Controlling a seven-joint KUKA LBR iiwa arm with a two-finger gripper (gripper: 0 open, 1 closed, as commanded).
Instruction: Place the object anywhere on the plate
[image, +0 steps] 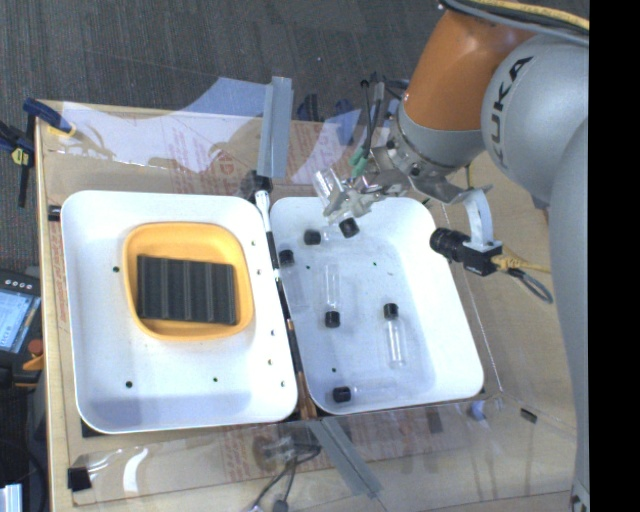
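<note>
pincer (343, 205) over right bin's (455, 345) far edge, clamped on a black-capped vial (347, 224) | yellow plate (187, 280) in left bin (90, 350) | two vials (330, 295) lie in right bin

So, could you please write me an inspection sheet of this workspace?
Surface: bench bearing two white bins, left and right.
Job's things: yellow plate in left bin, dark ribbed insert on it; clear vials with black caps lying in right bin.
Clutter: loose black caps in right bin.
Gripper: over right bin's far edge.
Cables: yellow cable right of bins.
Surroundings: papers behind bins.
</note>
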